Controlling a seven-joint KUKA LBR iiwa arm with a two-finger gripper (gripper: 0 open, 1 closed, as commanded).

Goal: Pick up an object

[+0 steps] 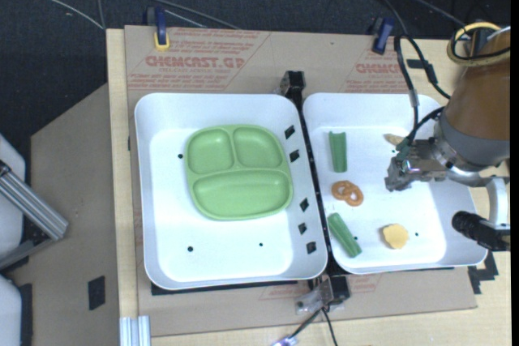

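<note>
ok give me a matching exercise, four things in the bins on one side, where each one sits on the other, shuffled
Things:
1. plate
2. pretzel
3. yellow piece
4. claw

Places:
A. right bin, near its front edge
B. left bin
C. over the right bin, right of the pretzel
D. right bin, between the two green sticks

Pairs: 1-B, 2-D, 3-A, 4-C

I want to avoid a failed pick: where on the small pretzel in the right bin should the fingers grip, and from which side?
Grip the pretzel across its outer edges, coming straight down from above. It lies flat on the right bin floor, apart from both green sticks, so a top approach looks free. Its loops are thin, so pinching the whole width seems safer.
</note>
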